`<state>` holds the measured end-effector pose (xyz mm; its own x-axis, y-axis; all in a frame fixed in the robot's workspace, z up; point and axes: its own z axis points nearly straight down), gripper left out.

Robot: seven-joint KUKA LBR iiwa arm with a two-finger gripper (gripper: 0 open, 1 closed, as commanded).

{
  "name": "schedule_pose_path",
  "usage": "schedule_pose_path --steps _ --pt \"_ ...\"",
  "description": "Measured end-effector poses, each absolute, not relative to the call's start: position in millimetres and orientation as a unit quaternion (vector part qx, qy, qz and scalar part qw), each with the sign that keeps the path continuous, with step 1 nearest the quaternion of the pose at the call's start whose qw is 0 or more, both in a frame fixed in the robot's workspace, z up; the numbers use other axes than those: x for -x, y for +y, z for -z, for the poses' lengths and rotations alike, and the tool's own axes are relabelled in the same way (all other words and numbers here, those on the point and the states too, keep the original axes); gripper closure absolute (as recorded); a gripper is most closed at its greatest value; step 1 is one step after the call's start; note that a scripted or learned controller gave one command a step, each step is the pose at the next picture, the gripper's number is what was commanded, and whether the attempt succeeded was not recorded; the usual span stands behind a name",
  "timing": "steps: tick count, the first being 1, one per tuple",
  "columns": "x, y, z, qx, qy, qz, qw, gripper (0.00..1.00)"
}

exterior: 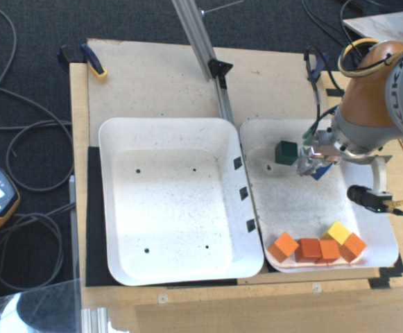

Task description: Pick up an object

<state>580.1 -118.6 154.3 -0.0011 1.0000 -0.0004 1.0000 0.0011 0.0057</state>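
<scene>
Blue block sits under the tool, whose opening I cannot tell; centre squarely, clear of green cube.

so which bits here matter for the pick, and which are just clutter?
Job:
- two-finger gripper
- dark green cube
- blue block
- orange blocks
- yellow block
- right white bin

Lying about:
- left white bin
- yellow-tipped clamp
- black cables

two white bins, four orange blocks, one yellow block, one green block, one blue block.
</scene>
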Motion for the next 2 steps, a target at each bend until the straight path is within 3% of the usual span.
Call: schedule_pose_path --steps 2 --pt "-579.9 -135.9 -262.1 -0.707 0.707 -0.0017 0.003 1.00"
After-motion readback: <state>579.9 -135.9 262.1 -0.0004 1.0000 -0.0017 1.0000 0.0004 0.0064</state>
